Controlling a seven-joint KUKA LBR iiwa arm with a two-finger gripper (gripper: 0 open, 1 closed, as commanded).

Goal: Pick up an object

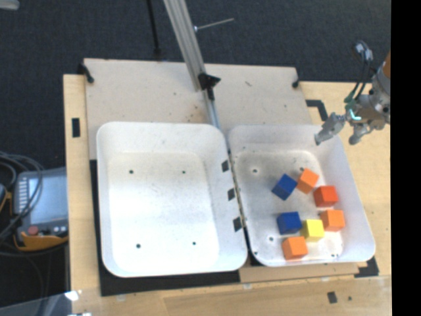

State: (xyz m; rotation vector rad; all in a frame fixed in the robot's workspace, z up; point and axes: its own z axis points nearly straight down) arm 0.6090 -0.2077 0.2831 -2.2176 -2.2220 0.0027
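Arm came in from rt edge of view, jaws (342, 129) up over the top-rt corner of the rt bin (348, 157), above its rim. The two grey fingers (327, 130) stood spread apart w/ bare gap between them, so jaws were open and gripping nothing. Blocks all lay in the rt bin, well below and left of the jaws, bunched toward the bin's lower-rt part. Upper blue block (284, 186) sat turned at an angle, w/ an orange block (307, 180) just beside it on its upper rt, touching or nearly so; couldn't tell which. Red-orange block (325, 195) lay just below-rt of that one. Another orange block (333, 219) sat under it, near the rt wall. Yellow block (314, 229) lay between that orange one and the lower blue block (289, 222), close against both. Last orange block (295, 247) sat lowest, near the front wall, just under the lower blue one. Left bin (118, 143) lay alongside, its walls meeting the rt bin's near mid-table, floor speckled w/ dark specks. Both bins rested on a pale wooden table (79, 110). A slanted metal rail (184, 31) ran from top of view down to the gap between the bins. At far left, off the table, a handheld control unit (39, 203) w/ screen and cables lay on dark floor.
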